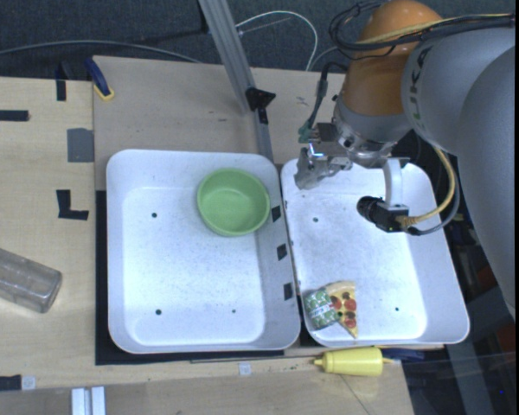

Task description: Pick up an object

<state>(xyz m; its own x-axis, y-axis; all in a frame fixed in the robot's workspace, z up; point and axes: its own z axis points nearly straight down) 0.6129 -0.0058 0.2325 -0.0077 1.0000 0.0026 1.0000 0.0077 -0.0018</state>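
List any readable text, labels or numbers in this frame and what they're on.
None can be read.
Printed packet in the right bin: red and green print, too blurred to read.
Arm's grey link: dark marks on its edge, too blurred to read.
Green bowl, yellow bottle, clear container: no text seen.

A plain green bowl (233, 201), a yellow bottle (356, 362), and a packet (332, 307) seemingly green with red spots.

A green bowl (233, 201) sits upright in the left bin; a colourful packet (331, 307) lies in the right bin's near-left corner.
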